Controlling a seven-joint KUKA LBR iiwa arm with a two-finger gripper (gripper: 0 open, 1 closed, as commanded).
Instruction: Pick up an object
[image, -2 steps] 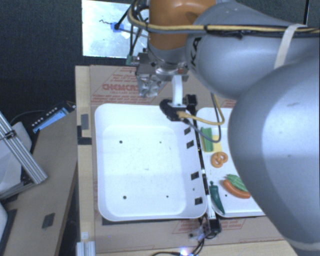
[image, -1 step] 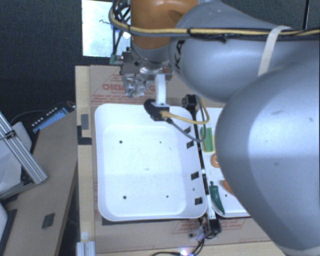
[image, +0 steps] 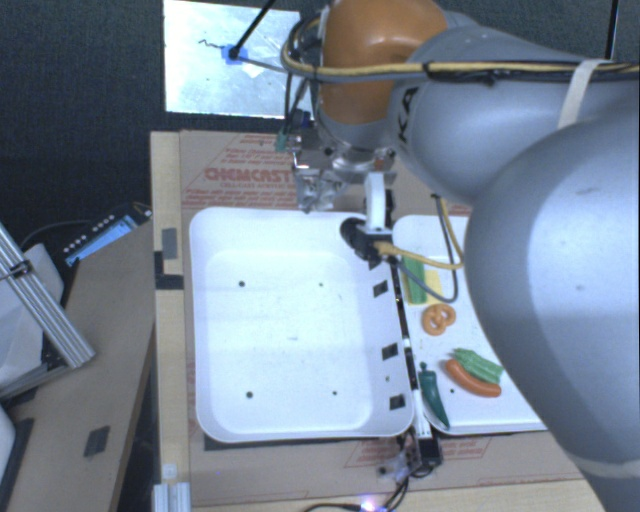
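My gripper (image: 314, 196) hangs over the far edge of the left bin (image: 290, 330), near its back right corner, with nothing seen in it. The objects lie in the right bin (image: 500, 420). A yellow and green piece (image: 421, 281) lies by that bin's left wall. Just in front of it sits an orange pretzel-shaped piece (image: 437, 319). A green and orange vegetable pair (image: 474, 371) lies nearer the front. A dark green pepper (image: 433, 397) rests at the front left corner. The arm hides much of the right bin.
The two bins stand on a cardboard sheet (image: 230, 170). A black divider strip (image: 398, 320) runs between them. An aluminium rail (image: 40, 305) and a small dark device (image: 100, 235) lie on the bench at the left.
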